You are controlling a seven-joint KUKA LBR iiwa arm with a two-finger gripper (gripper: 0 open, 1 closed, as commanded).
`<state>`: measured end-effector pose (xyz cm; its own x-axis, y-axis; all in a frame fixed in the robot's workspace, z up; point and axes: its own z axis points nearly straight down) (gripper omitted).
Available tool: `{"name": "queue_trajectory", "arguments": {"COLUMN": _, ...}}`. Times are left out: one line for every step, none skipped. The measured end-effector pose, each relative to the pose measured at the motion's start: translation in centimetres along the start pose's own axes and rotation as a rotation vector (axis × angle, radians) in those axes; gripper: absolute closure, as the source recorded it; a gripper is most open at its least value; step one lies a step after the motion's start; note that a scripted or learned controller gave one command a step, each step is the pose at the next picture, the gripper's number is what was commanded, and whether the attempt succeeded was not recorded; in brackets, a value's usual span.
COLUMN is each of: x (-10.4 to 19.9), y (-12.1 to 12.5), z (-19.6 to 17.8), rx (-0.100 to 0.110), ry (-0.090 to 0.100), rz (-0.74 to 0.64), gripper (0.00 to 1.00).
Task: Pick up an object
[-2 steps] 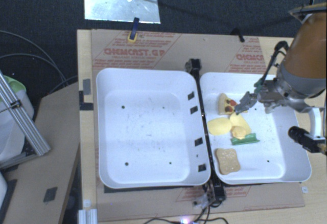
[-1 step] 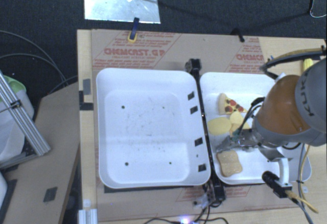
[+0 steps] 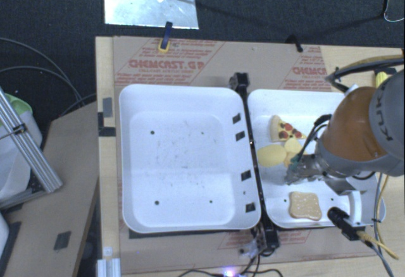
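Toast slice [image 3: 305, 205] flat, seemingly crosswise, below jaws [image 3: 294, 172].

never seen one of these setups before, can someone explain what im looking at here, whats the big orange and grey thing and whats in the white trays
You are looking down at a slant from a single camera fixed above a workbench. The big orange and grey shape on the right is a robot arm reaching in from that side. At its tip is the pincer, the part meant to grab things; it is lowered into the right tray, and from this angle I cannot tell whether it has hold of anything.

Two shallow white trays sit side by side. The left tray has a few small dark specks on its floor. The right tray holds toy food: a pizza slice, a pale yellow piece close to the pincer, and a slice of toast near the front edge.

The trays rest on a cardboard sheet.
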<state>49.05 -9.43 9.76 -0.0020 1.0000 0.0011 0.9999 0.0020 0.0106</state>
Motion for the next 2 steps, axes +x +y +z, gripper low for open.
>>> {"name": "queue_trajectory", "arguments": {"x": 6.0, "y": 0.0, "z": -9.2, "rx": 0.000, "ry": 0.001, "rz": -0.009, "gripper": 1.00}}
{"name": "queue_trajectory", "arguments": {"x": 11.9, "y": 0.1, "z": -20.7, "rx": -0.005, "ry": 0.003, "rz": -0.011, "gripper": 1.00}}
